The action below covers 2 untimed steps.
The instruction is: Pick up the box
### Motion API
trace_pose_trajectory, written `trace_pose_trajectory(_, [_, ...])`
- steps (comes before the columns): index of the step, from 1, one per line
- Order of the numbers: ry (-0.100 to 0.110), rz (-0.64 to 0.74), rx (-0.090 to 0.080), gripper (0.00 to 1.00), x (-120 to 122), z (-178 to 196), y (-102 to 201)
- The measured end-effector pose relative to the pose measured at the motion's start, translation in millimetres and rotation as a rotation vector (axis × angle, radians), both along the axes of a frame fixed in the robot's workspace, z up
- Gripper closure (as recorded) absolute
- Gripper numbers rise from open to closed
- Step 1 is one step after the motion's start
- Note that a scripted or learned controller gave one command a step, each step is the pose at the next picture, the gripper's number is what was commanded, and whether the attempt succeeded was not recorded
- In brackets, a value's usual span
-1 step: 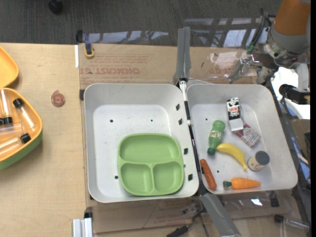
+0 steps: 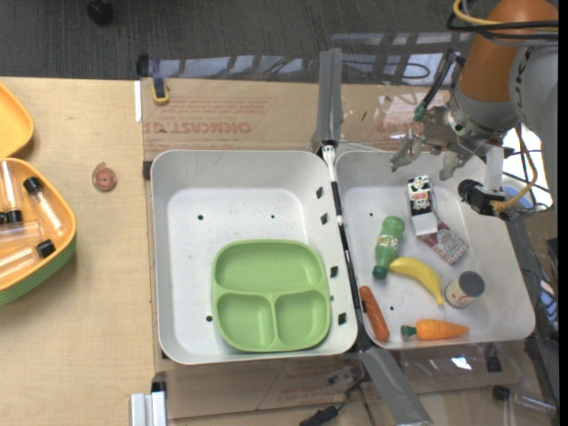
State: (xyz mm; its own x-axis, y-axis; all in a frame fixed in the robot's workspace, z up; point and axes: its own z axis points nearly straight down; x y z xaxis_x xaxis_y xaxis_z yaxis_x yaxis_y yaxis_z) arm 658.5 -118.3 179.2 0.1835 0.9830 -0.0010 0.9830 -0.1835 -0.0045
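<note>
The box (image 2: 419, 196) is a small black-and-white carton lying in the right bin (image 2: 355, 204), near its far end. My gripper (image 2: 429, 155) hangs just above and beyond it at the bin's far rim, under the orange band of the arm. Its fingers are spread apart with nothing between them, so it is open. The box lies free on the bin floor, a short way in front of the fingertips.
A pink patterned packet (image 2: 448, 245) touches the box's near end. Also in the right bin are a green bottle (image 2: 387, 243), a banana (image 2: 420, 276), a small round can (image 2: 464, 289), a carrot (image 2: 434, 330) and a red pepper (image 2: 374, 313). The left bin (image 2: 177, 238) holds a green divided plate (image 2: 271, 295).
</note>
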Motion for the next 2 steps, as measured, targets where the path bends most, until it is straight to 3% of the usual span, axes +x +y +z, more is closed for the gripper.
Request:
trace_pose_trajectory(1, [0.001,-0.147,0.000,0.00,-54.8,-90.1,3.3])
trace_pose_trajectory(2, [-0.003,-0.053,-0.001,0.00,-38.9,-68.5,-30.1])
